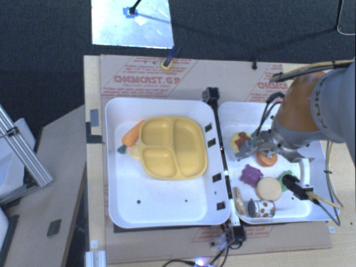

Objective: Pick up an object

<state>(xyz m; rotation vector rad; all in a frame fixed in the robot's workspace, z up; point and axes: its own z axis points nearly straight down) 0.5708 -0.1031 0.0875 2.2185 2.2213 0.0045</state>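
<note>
Orange toy [267,158] in right bin [233,113] is sitting just under the claw [257,147]; prob. light, stiff plastic, slippery; grip across sides. Can't tell claw state.

A dark carpeted floor [44,49] surrounds a pale wooden bench [94,71], its top covered by a protective sheet printed in red lettering [147,78]. A shiny square metal plate [132,14] lies on the carpet beyond the bench, a thin dark rod angled across it. At left, a lower wooden surface [58,166] adjoins the bench beside slanted aluminium rails [22,149].
</note>
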